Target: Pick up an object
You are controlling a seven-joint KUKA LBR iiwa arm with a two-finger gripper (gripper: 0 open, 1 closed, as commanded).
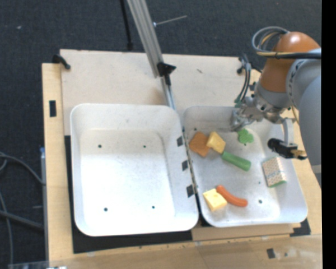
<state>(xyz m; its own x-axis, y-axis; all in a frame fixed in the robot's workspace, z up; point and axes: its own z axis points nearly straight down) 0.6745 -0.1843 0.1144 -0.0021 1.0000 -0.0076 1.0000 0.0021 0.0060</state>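
Fingers of the gripper: you cannot tell whether spread or pressed together; small green piece lies just below them near the right bin back wall, so descend vertically, centre over it, and confirm closure before lifting.

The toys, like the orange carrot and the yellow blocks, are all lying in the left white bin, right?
Not quite: the camera view shows the orange carrot and the yellow blocks lying in the right white bin, not the left white bin.
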